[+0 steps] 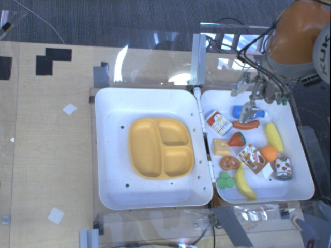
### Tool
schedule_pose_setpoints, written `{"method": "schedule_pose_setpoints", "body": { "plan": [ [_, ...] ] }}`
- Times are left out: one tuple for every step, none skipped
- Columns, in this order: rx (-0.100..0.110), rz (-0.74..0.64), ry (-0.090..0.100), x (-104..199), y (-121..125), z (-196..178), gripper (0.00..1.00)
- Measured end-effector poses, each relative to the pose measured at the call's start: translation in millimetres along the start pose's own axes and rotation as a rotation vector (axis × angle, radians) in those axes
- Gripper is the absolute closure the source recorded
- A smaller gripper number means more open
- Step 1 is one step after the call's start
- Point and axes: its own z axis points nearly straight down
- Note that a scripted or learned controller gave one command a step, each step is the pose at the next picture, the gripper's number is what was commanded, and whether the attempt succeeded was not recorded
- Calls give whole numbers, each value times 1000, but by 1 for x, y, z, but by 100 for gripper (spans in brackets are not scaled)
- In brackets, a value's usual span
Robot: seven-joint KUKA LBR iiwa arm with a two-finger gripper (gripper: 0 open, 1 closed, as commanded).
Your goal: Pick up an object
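The right bin (305, 187) holds several toy foods. A blue piece (240, 112) lies at the back, with a red sausage (246, 124) just in front of it and a red and white carton (218, 122) to their left. My gripper (252, 107) hangs low over the back of this bin, right at the blue piece and above the sausage. Nothing can be seen lifted off the bin floor. Further forward lie a strawberry (237, 138), a pretzel (229, 163), an orange (269, 153) and a banana (245, 182).
The left bin (111, 138) carries a yellow divided plate (159, 148). In the right bin there are also a yellow corn-like piece (274, 137), a patterned box (252, 158), a small can (282, 168), a cracker (221, 147) and a green piece (224, 180). A metal post (197, 61) stands behind the bins.
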Motion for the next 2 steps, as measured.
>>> {"method": "schedule_pose_setpoints", "body": {
  "plan": [
    [0, 286, 5, 38, 4, 67, 0],
    [0, 466, -1, -3, -8, 76, 0]
  ]
}}
